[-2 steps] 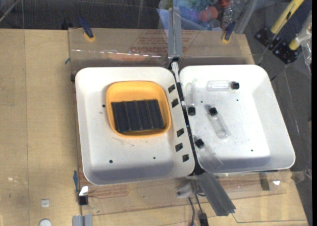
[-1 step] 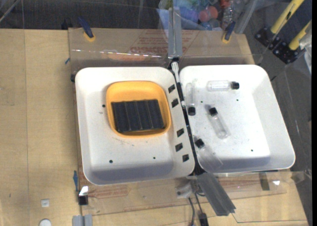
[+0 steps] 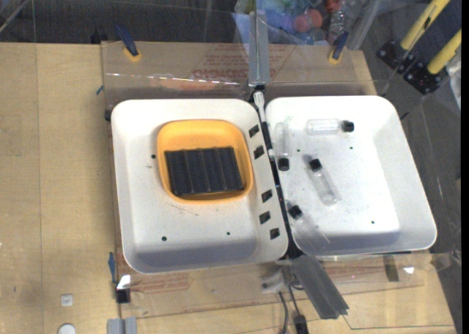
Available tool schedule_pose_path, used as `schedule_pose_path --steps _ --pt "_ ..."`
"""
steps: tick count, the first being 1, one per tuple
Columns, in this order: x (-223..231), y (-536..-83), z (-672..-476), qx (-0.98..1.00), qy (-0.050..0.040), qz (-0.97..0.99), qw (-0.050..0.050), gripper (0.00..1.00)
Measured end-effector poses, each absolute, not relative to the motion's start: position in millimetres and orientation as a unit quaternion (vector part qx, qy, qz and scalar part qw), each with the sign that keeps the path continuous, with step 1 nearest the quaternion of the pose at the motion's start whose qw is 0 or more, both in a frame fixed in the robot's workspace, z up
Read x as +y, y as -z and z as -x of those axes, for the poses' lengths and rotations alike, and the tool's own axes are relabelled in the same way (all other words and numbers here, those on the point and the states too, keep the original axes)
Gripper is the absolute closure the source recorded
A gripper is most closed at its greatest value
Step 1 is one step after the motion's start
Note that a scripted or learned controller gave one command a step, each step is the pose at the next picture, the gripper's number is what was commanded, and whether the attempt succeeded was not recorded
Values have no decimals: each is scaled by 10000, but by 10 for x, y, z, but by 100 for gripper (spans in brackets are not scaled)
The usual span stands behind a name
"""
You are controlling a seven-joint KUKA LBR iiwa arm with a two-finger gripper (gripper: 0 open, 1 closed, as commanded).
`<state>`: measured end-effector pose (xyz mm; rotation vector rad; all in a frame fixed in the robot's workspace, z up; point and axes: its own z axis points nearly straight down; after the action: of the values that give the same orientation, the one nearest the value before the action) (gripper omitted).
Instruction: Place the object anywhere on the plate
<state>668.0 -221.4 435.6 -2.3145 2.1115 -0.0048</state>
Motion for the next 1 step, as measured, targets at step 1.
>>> schedule_pose_path --steps 1 --pt "-2172 -4351 -6657 5327 8 8463 34 100"
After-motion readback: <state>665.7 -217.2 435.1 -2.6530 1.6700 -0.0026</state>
